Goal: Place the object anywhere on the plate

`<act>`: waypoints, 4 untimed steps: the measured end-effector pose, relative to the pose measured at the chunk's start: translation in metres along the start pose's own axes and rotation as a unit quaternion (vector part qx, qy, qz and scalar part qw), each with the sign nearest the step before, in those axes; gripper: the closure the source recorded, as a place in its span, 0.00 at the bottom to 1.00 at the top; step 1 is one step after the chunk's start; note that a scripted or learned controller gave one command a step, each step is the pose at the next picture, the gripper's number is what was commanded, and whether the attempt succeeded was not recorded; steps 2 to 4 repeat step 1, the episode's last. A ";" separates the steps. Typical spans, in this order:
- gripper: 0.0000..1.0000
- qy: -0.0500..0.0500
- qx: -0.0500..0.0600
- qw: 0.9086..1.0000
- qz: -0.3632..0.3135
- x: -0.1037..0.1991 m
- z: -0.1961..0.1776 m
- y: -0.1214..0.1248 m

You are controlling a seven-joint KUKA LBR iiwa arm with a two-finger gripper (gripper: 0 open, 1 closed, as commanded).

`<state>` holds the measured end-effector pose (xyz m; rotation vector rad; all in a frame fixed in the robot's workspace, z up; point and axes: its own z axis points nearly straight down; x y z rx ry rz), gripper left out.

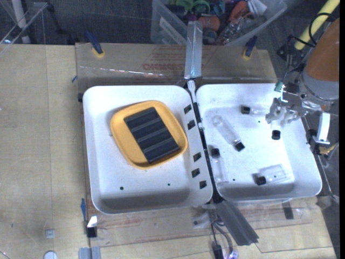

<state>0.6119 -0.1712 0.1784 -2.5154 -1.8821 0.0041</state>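
Over the right bin, near its far right edge, the gripper hung above the floor; whether it held anything couldn't be told. Clear plastic objects with black caps lay scattered below: one mid-bin, left of the gripper, another near the front wall, a third by the divider. Orange plate with a black ribbed insert sat in the left bin, white floor open around it.
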 end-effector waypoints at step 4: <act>0.00 0.000 0.000 1.000 0.000 0.000 0.000 0.000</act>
